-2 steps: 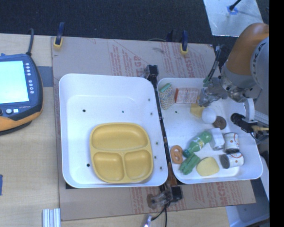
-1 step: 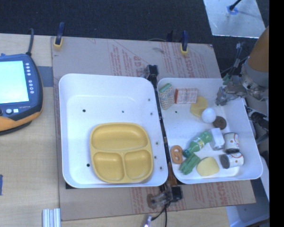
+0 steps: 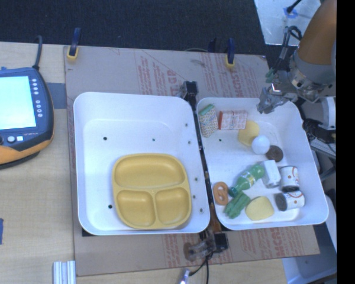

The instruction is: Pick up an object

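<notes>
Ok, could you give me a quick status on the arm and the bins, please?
Gripper over right bin's far edge, nothing seen in it. Objects untouched: white ball, green bottle, pretzel. Yellow tray in left bin.

Small toy foods (image 3: 248, 179) lie scattered in the right bin (image 3: 307, 158).

A yellow tray (image 3: 151, 191) lies in a white bin (image 3: 89, 158); the other white bin (image 3: 310, 218) holds a green bottle (image 3: 248, 178).
</notes>
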`<state>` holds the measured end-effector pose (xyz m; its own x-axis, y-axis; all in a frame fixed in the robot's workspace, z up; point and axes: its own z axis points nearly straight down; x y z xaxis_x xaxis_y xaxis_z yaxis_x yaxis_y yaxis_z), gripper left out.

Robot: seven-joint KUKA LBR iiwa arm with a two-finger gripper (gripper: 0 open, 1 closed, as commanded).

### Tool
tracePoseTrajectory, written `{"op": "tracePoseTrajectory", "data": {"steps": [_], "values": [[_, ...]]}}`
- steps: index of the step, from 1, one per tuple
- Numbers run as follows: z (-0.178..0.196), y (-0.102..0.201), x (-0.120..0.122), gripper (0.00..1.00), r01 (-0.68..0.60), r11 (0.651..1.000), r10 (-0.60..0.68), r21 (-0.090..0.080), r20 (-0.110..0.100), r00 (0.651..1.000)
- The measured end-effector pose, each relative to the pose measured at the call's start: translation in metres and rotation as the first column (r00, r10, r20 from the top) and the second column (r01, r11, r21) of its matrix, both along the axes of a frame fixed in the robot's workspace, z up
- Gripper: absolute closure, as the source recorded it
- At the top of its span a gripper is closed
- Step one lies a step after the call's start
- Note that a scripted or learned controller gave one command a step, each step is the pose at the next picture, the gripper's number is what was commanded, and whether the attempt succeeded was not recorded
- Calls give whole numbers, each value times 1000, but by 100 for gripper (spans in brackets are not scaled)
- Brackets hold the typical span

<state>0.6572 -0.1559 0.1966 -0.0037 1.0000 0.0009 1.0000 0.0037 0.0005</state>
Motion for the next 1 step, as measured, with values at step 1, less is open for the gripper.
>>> {"op": "tracePoseTrajectory", "data": {"steps": [1], "values": [[-1,-1,-1,0,0,1000,0,0,-3,1000]]}}
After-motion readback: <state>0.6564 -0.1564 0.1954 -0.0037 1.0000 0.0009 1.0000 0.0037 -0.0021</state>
